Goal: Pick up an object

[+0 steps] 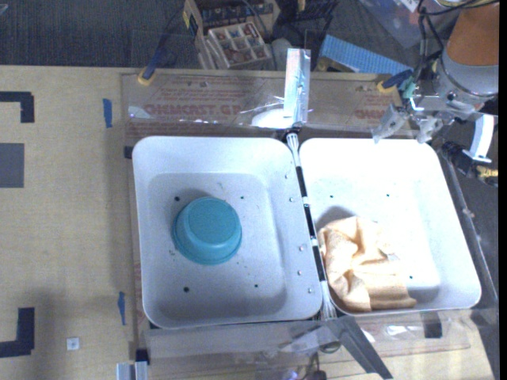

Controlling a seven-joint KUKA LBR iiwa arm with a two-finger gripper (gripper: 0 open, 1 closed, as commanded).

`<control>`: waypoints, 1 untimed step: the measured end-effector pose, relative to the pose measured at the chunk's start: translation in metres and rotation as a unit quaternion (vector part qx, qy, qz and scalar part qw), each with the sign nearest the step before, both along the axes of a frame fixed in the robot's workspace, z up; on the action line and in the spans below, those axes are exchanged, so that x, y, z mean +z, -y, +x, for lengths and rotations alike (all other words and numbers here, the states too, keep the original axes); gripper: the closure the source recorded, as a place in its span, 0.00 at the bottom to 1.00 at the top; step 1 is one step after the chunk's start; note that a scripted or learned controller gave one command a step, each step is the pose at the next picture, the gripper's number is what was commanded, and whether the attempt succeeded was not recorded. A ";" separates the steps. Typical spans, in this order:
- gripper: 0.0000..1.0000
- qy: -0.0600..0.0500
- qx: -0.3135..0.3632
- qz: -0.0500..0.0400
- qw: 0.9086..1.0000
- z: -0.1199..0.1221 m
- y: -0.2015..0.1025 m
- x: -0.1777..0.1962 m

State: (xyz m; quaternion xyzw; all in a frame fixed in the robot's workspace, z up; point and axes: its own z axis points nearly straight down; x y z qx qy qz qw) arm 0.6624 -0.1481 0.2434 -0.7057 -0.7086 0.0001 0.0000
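Fingers hard to read at the gripper, poised above the right bin far rim; open or closed, cannot tell.

Crumpled tan cloth lying toward seven o'clock, bunched against near-left wall, long axis about ten-to-four. Bare floor between. Blue bowl farther off, centred in left bin.

A light wooden bench fills the left side, with black square marks at 9 o'clock and small bits of blue tape near them. At 12 o'clock the floor is dark grey, and a wooden crate sits there beside a blue ridged board. Black cables hang at 1 o'clock.
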 end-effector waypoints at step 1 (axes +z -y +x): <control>0.00 0.000 0.040 0.000 0.999 -0.092 -0.036 -0.089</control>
